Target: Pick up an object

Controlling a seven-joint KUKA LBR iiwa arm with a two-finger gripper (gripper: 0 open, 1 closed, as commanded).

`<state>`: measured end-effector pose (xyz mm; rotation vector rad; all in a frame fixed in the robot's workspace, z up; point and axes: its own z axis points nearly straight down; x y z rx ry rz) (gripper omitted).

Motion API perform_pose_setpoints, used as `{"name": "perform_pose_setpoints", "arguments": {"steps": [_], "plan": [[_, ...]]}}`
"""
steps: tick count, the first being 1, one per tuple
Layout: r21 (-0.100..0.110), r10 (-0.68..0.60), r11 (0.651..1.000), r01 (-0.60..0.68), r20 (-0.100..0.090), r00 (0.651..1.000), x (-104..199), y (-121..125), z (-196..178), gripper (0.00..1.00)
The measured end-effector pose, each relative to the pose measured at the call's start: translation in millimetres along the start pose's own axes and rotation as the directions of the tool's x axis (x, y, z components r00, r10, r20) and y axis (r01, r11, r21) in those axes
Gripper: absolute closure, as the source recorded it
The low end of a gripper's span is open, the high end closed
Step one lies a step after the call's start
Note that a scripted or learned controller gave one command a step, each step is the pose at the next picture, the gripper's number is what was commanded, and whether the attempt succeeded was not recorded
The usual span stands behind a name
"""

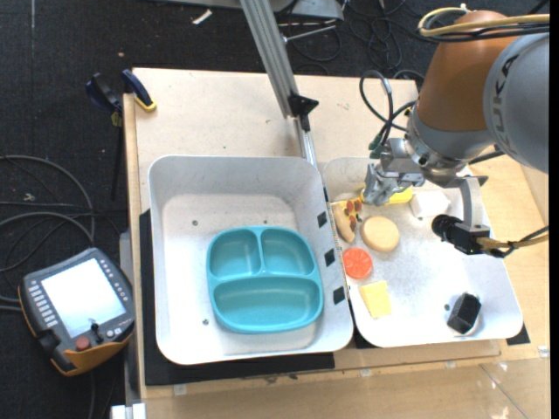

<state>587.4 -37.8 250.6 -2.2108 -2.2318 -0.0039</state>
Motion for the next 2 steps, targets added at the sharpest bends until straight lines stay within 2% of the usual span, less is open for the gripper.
{"name": "perform_pose_setpoints", "arguments": {"steps": [1,2], "plan": [[0.004,0.000,1.000,0.000,-0.001,1.000,62.1,-12.0,6.2,1.00],[0.001,0.000,1.000,0.000,0.000,1.000,115.5,-10.2,1.3,1.00]]}}
